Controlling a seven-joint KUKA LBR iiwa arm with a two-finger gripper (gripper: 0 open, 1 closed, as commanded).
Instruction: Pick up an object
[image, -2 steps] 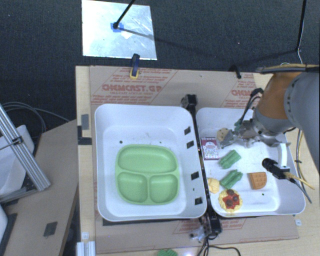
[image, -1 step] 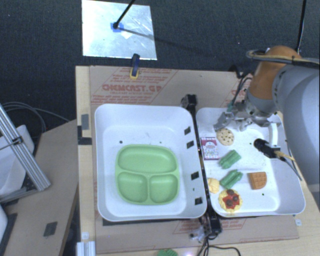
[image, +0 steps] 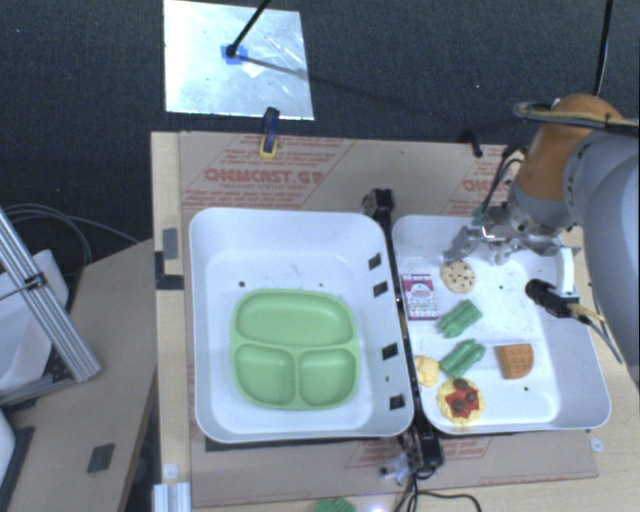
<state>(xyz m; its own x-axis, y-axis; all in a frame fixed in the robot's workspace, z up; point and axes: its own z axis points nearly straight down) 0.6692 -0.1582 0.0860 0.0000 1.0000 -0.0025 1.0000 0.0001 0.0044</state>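
Claw above the cookie in the right bin

You see the claw (image: 470, 243) just at 12 o'clock of the cookie (image: 457, 276); whether it is open or closed, you cannot tell.

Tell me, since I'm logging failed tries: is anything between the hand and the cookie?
Nothing visible. The hand hangs just above the cookie in the right bin, with bare floor between; the small carton lies off to the side.

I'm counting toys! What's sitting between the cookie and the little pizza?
Two green pea pods, seen from above, between cookie and pizza.
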